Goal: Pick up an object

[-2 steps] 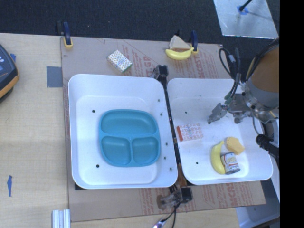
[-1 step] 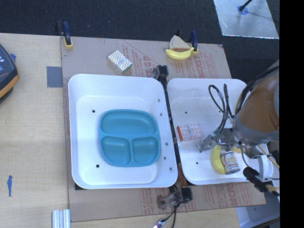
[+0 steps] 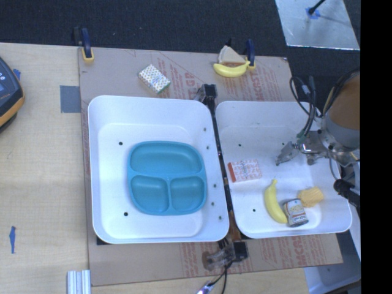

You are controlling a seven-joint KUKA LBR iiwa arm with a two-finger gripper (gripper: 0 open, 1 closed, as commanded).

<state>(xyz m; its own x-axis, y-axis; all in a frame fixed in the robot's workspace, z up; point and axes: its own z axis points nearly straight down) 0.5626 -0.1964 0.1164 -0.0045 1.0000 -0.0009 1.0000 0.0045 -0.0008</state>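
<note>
My gripper (image 3: 298,156) hangs over the right part of the right bin (image 3: 257,116), open, with nothing between its fingers. In that bin, a red-and-white packet (image 3: 244,170) lies near the left wall. A yellow banana (image 3: 274,202) lies toward the front, below and left of the gripper. Beside the banana are a small labelled can (image 3: 296,214) and a yellow lumpy piece (image 3: 311,195). A blue divided plate (image 3: 166,177) sits in the middle of the left bin (image 3: 110,118).
Behind the bins on the brown board lie a small patterned box (image 3: 154,78) and another banana with a sandwich wedge (image 3: 231,65). A dark device (image 3: 7,97) pokes in at the left edge. Cables trail from the arm at the right.
</note>
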